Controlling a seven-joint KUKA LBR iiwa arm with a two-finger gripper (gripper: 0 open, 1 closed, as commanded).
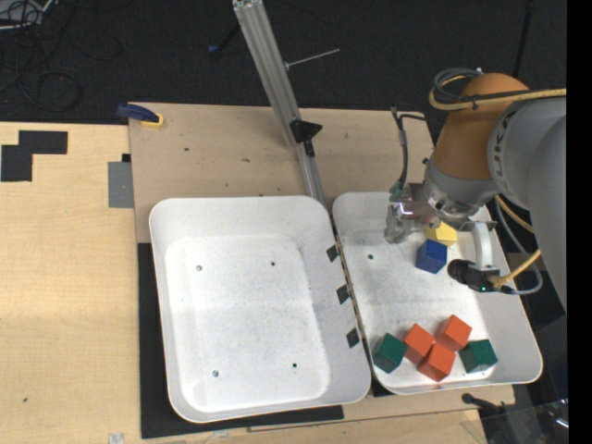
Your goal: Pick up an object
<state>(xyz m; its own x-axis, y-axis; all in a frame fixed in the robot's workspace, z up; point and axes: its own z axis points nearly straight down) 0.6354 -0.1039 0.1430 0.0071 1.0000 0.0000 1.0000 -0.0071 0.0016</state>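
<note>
My gripper (399, 223) hangs low over the upper left part of the right bin (370, 215), under the orange-banded wrist. Nothing shows held in it. A blue cube (431, 256) lies just right of and below the gripper, and a yellow cube (445, 233) sits beside it, partly hidden under the wrist. At the bin's front lie three orange cubes (419, 340) (455, 330) (437, 362) in a cluster. A green cube (389, 351) sits at the cluster's left and another green cube (478, 355) at its right.
The left bin (185, 225) lies beside the right one, with black clips (344, 293) along the shared edge. A slanted aluminium rail (277, 91) rises behind the bins. Cables (486, 276) hang off the arm over the right bin's right side.
</note>
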